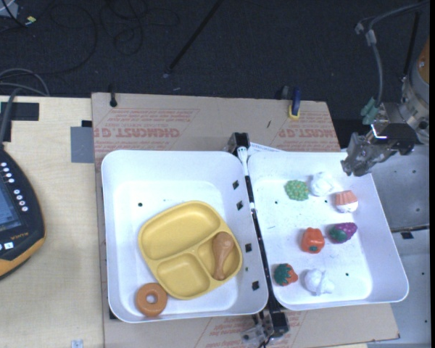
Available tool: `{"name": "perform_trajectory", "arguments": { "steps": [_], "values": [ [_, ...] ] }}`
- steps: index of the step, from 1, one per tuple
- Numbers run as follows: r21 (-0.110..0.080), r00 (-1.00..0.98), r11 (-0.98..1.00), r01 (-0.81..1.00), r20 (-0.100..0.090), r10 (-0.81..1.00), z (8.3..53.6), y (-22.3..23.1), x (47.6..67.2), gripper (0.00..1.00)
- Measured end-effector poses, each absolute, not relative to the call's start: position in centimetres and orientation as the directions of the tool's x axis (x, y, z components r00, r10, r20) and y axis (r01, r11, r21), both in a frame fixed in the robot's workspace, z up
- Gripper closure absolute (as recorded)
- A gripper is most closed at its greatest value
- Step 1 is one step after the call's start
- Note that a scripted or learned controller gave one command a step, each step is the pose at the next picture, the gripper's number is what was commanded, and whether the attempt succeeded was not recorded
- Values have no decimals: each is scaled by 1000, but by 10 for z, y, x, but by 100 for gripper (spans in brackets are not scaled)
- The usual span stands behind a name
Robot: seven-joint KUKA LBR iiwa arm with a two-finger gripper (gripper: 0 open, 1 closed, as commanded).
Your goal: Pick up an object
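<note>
We see the left bin (123, 194) holding a yellow tray (167, 241) with a drumstick (222, 254); a doughnut (151, 299) lies beside it. The right bin (380, 267) holds small toy foods, including an orange pepper (312, 240). The gripper (357, 162) hovers at that bin's far right corner; whether it grips anything, we cannot tell.

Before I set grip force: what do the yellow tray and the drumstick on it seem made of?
Yellow tray: looks like moulded plastic, smooth with a soft sheen, rounded compartment walls. Drumstick: probably hard plastic toy food, an even brown with a faint gloss; rubber can't be ruled out.
</note>
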State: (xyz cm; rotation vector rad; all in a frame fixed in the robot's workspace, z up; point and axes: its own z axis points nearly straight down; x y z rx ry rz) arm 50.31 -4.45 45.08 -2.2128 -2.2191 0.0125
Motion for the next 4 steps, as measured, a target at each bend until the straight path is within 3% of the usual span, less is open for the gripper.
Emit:
{"name": "perform_trajectory", "arguments": {
  "steps": [1,2,3,4],
  "values": [
    [-5,-2,2,1000,0,1000,432,-33,522,100],
    [-7,-10,10,1000,2,1000,398,66,554,100],
    [-9,-1,1,1000,-1,1000,373,48,506,100],
    [10,-7,7,1000,4,1000,494,103,475,100]
  ]
}}
